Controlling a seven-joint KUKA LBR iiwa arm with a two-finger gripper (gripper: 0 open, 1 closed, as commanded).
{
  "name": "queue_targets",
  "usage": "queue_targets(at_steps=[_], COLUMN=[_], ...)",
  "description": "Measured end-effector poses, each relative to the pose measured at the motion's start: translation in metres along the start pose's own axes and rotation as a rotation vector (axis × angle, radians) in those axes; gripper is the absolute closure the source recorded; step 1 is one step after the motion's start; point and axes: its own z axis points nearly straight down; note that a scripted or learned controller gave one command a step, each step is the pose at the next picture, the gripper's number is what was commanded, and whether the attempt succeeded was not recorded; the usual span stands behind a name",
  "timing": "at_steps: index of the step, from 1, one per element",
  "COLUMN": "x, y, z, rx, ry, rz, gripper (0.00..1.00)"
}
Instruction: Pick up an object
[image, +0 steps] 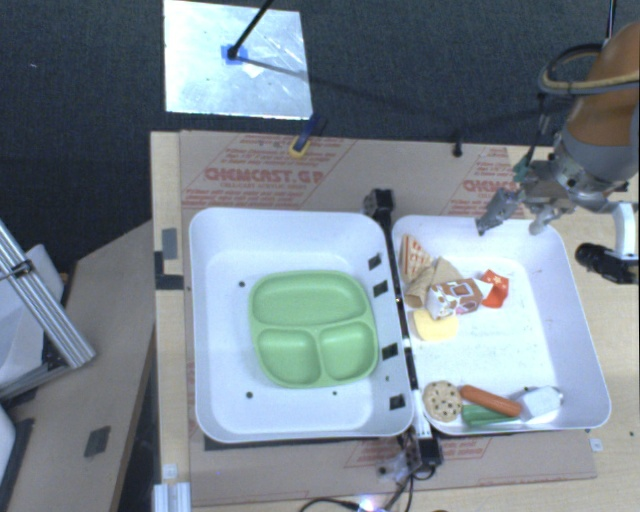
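1. Far left of the claw and lower in the view, the left white bin (215, 250), one of two shallow plastic bins, holds one pale green plate (312, 328) with three compartments, smooth and rounded at the corners.
2. Between the two bins runs one dark hinge strip (392, 300) with small black clips.
3. Below and left of the claw, in the right white bin (560, 330), a cluster of toy food lies touching: one tan sandwich wedge (414, 258), one white and brown carton (455, 296), one red piece (494, 287), and one flat yellow disc (435, 327).
4. Well below the claw, along the bin's near wall, lie one round speckled cookie (441, 400), one orange sausage (490, 400), a green strip (485, 420) and a white block (541, 401).
5. The claw (518, 218) hovers over the right bin's far edge, its two grey fingers (492, 215) spread wide with nothing between them, apart from every toy.
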Motion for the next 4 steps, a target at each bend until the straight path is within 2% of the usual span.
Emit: queue_targets(at_steps=[1, 2, 3, 4], x=[0.0, -0.01, 0.0, -0.001], y=[0.002, 0.0, 0.0, 0.004], z=[-0.008, 0.046, 0.103, 0.135], rx=[-0.012, -0.008, -0.008, -0.021], ry=[-0.002, -0.001, -0.001, -0.004], rz=[-0.002, 0.001, -0.003, -0.001], gripper=[0.0, 0.0, 0.0, 0.0])
